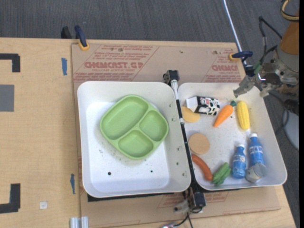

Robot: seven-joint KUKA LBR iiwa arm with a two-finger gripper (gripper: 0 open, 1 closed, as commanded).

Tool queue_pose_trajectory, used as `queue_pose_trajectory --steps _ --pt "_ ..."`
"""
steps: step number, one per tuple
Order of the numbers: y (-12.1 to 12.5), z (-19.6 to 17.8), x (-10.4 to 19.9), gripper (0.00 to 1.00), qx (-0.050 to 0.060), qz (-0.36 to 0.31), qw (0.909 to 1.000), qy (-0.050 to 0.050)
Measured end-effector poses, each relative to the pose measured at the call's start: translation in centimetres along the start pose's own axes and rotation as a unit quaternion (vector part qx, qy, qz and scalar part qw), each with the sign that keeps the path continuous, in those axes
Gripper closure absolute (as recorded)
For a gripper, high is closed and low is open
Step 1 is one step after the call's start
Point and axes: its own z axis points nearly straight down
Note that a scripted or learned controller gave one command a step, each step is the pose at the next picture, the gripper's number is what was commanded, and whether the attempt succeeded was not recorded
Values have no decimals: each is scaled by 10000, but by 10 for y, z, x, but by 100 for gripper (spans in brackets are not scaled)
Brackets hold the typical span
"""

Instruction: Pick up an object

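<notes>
Several small objects lie in the right-hand bin [277, 144], all resting on its floor. A carrot [223, 116] sits tilted near the far end, with a corn cob [243, 115] just beside it on the right. To the carrot's left is a black-and-white carton [207, 105], and a yellow slice [191, 115] lies next to that, close to the wall between the bins. A tan disc [199, 143] lies nearer the middle. Along the near edge are a red sausage [202, 166], a green pod [220, 173] touching its end, and two blue bottles [239, 161] [256, 151] side by side. A small grey piece [254, 175] lies at the foot of the right bottle.

The gripper [244, 89] is over the far right corner of this bin, near the corn and the carrot's leafy end but apart from both. Whether it is spread or pressed together cannot be told from this angle. The arm [285, 56] reaches in behind it from the right.

In the left bin [95, 175] a green divided plate [134, 126] lies flat, near the middle. Both bins sit on a cardboard sheet [118, 61], clamped at its far corners to the wooden bench [33, 127].
</notes>
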Motion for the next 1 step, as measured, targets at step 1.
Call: queue_pose_trajectory --steps 1 --pt "-12 94 19 0 -57 950 9955 -21"
